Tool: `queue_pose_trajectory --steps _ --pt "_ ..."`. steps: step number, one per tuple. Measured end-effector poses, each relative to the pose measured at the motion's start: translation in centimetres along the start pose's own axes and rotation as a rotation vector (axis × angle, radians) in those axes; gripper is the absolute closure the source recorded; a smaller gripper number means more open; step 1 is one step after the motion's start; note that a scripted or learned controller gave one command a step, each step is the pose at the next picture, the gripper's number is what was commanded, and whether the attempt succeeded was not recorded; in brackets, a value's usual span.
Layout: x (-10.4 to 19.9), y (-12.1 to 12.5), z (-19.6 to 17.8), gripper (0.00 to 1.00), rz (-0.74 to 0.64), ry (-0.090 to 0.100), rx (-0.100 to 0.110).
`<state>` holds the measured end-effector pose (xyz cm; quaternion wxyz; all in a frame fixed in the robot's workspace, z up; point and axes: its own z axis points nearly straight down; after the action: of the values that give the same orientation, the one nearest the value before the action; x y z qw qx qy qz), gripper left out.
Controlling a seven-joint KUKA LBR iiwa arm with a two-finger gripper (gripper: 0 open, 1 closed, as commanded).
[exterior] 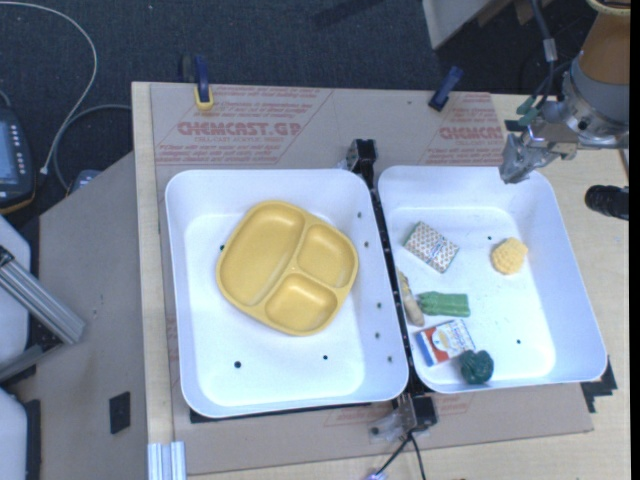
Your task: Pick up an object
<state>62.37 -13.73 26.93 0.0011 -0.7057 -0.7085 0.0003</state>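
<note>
Yellow divided plate (288, 266) sits in the left bin (190, 348). The right bin (560, 268) has the pickable stuff — patterned packet (432, 246), yellow round thing (509, 256), green block (444, 304), dark green lump (476, 367). Gripper (520, 163) hovers at that bin's upper edge (open or closed, I can't tell).

Two shallow white plastic bins (190, 368) sit on a tan worktop (300, 133) printed in red lettering — one holds a yellow three-compartment plastic plate (287, 266), the other a small grey-and-white chequered packet (431, 246), a round yellow textured piece (509, 256), a green oblong block (444, 304), a red, white and blue card (445, 341) and a dark teal rounded lump (476, 367).
</note>
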Motion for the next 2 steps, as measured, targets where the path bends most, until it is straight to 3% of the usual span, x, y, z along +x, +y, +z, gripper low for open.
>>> queue_pose_trajectory --steps 2 --pt "11.4 -0.8 0.4 1.0 -0.001 0.0 0.001"
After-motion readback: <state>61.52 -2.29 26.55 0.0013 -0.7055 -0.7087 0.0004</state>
